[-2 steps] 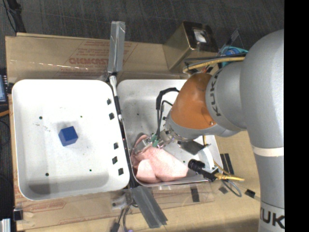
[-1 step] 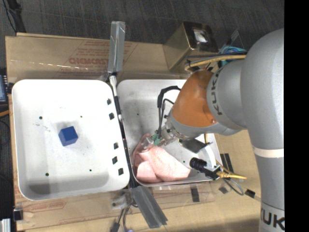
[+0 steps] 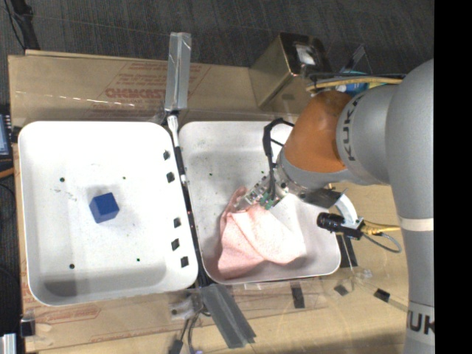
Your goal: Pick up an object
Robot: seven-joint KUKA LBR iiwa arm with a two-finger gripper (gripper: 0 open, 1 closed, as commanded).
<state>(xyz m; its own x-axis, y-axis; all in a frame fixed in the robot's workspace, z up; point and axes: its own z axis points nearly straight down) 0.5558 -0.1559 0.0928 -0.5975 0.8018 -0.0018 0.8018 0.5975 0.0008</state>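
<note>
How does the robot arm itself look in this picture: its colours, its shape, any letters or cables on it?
The arm is thick, round and light grey, with a rounded orange band above the wrist. Dark letters, part of the KUKA name, show on the grey shell beside the band and again near the lower right. A black cable loops beside the wrist. The gripper is small and dark, with greenish parts.

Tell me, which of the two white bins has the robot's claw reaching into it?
The right-hand bin, holding the pink cloth; the gripper sits at the cloth's top edge. The left bin holds a blue cube.
</note>
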